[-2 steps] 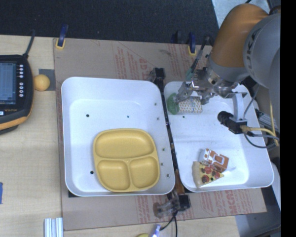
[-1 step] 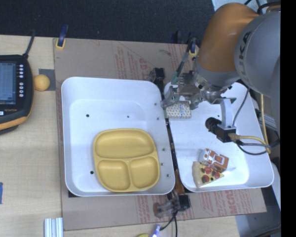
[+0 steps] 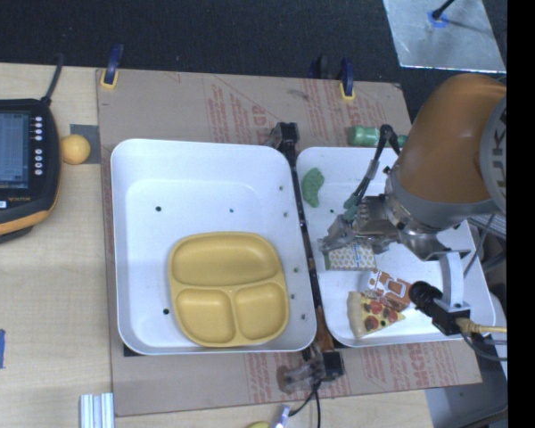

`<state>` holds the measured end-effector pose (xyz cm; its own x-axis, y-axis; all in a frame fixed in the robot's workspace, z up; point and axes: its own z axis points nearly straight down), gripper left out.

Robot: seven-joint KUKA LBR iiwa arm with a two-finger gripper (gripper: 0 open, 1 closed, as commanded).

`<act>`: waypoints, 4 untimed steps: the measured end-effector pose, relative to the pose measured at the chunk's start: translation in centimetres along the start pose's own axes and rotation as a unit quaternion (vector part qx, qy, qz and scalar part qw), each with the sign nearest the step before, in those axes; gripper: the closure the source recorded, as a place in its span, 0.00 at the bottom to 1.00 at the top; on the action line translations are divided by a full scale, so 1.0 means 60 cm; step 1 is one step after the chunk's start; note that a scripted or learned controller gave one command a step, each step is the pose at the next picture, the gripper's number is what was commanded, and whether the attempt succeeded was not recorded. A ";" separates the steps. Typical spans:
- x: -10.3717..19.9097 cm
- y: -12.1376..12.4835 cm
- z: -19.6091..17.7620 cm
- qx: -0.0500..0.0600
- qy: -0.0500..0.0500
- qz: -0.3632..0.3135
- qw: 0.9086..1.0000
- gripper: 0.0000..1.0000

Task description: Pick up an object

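In the right bin [image 3: 337, 163] lie a green soft piece [image 3: 312, 185] at the far left corner, a small patterned block [image 3: 350, 258] in the middle, a red-and-white packet [image 3: 391, 286] and a toy pizza slice [image 3: 373, 316] near the front. My gripper [image 3: 346, 228] hangs low over the right bin, just above the patterned block and to the right of the green piece. The grey and orange arm [image 3: 446, 159] covers the bin's right half. Nothing can be seen held by the gripper.
The left bin [image 3: 143, 176] holds a yellow divided plate [image 3: 229, 286]. A green cylinder [image 3: 364, 135] lies on the cardboard behind the right bin. At the far left are a yellow ball [image 3: 75, 148] and a teach pendant [image 3: 13, 168].
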<state>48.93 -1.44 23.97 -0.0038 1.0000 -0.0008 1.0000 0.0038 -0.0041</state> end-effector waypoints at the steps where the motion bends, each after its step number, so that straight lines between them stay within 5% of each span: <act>1: 0.040 0.090 -0.005 0.000 0.001 0.000 1.000 1.00; 2: 0.117 0.086 0.002 0.001 0.000 -0.002 1.000 1.00; 3: 0.066 0.021 -0.043 0.000 0.001 0.000 1.000 1.00; 4: 0.115 0.035 -0.079 -0.001 0.001 0.000 1.000 1.00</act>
<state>51.03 5.48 28.69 -0.0041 1.0000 0.0007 1.0000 0.0041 -0.0030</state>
